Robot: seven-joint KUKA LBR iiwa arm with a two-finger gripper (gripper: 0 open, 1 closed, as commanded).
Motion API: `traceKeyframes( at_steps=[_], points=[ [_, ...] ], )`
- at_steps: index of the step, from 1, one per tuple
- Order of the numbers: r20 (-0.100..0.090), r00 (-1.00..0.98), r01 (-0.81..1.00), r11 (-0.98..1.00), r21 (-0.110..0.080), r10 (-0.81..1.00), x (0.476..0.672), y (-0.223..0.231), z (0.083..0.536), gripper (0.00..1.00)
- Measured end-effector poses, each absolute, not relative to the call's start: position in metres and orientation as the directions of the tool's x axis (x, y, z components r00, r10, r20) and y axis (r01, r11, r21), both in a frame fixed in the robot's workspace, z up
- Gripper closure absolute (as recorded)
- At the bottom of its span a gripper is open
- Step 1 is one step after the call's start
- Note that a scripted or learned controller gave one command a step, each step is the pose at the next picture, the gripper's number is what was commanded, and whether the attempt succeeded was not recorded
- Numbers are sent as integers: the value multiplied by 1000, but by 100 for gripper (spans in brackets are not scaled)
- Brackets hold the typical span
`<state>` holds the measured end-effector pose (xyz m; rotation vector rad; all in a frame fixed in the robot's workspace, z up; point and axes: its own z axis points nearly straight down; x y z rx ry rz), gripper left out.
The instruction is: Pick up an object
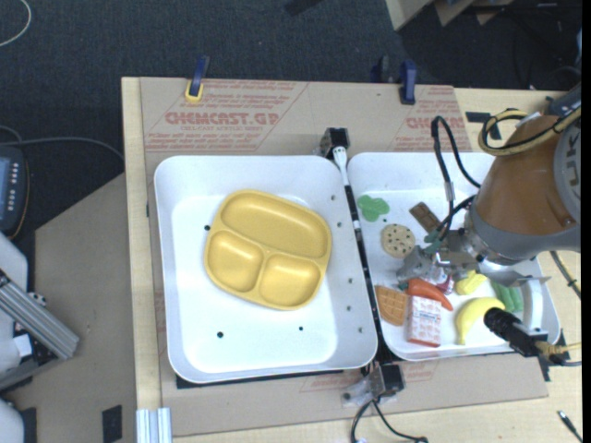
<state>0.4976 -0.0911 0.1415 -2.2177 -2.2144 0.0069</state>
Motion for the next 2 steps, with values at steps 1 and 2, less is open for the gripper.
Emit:
traceKeyframes(
  at_steps=[1,2],
  points=[
    [3,2,1000,-2,3,1000,500,-90,93,0],
    [-5,4,1000,-4,13,1000,501,-93,106,100]
  ],
)
